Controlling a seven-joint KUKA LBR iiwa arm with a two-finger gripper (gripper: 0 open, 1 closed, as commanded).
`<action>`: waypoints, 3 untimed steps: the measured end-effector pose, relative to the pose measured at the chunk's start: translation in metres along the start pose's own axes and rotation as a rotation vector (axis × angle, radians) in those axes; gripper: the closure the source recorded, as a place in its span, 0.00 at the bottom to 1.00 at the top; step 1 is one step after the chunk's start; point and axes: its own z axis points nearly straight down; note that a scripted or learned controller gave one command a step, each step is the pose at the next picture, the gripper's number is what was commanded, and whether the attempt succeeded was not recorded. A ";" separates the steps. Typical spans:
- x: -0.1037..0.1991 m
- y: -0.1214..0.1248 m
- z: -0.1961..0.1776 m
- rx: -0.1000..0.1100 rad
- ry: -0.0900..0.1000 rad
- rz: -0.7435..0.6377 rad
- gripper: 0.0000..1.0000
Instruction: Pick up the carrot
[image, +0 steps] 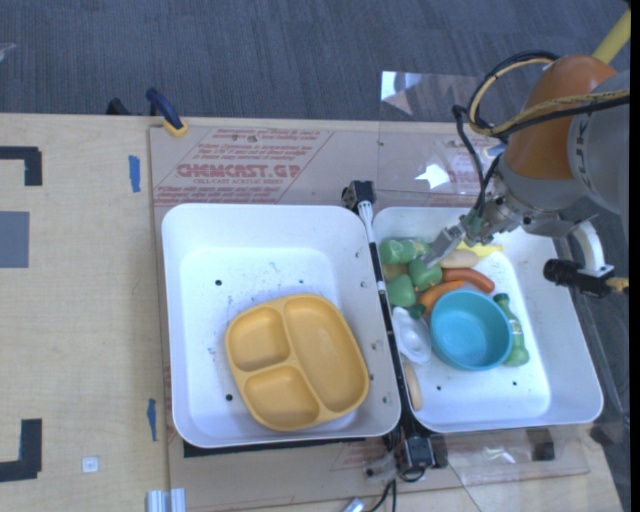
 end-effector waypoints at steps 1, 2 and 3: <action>0.007 -0.039 0.072 0.017 0.003 0.221 0.00; 0.006 -0.037 0.060 0.012 -0.001 0.216 1.00; 0.002 -0.111 0.067 0.013 0.001 0.077 1.00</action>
